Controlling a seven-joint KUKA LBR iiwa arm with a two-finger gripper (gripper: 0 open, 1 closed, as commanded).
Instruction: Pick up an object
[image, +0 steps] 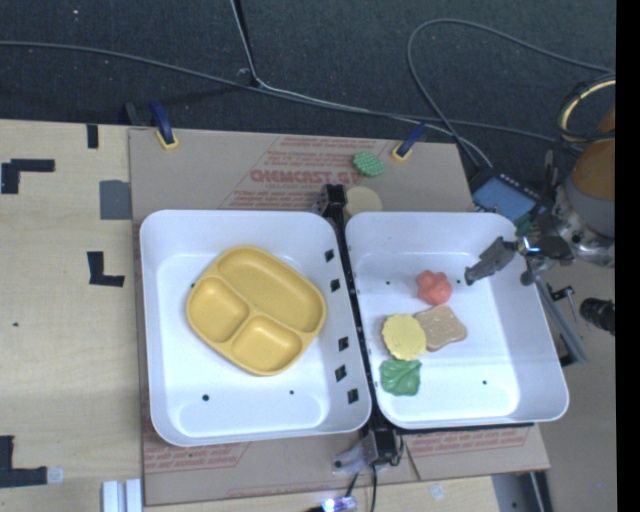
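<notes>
The right bin (520, 395) holds a small pink-red piece (434, 287), a tan toast slice (443, 327), a yellow round piece (404, 336) overlapping the toast's left side, and a green leafy piece (401, 376) below them. My gripper (503, 272) hovers over the bin's upper right part, right of the pink-red piece and apart from it. Its fingers stand open with nothing between them.
The left bin (165, 400) carries a yellow divided plate (257, 308). Behind the bins, on the cardboard, lie a small green piece (368, 163) and a pale round piece (363, 199). Cables run across the dark floor at the back.
</notes>
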